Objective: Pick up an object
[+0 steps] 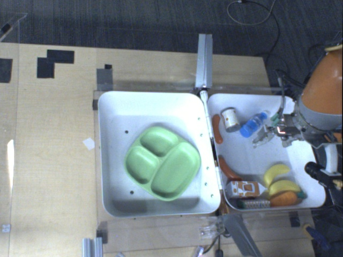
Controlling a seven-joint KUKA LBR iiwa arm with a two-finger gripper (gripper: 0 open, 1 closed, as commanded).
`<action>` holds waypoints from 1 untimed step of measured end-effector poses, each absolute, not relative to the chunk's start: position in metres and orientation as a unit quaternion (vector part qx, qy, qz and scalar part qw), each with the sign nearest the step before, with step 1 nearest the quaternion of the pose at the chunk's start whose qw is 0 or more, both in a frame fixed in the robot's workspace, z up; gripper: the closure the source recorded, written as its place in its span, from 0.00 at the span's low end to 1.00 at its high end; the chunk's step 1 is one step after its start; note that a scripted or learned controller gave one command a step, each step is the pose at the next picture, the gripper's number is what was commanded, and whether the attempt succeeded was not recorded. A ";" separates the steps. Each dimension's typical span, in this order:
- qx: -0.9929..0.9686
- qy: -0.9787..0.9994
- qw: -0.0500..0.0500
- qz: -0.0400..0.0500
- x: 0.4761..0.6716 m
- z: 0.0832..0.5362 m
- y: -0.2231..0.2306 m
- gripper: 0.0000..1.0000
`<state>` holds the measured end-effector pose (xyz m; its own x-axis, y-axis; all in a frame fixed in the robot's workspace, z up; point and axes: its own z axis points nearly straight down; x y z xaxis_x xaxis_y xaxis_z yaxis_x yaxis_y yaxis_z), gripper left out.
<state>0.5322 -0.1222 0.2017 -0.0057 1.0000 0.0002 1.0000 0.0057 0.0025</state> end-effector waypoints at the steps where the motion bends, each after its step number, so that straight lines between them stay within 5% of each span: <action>1: 0.715 0.699 0.001 0.001 0.578 0.172 -0.102 0.00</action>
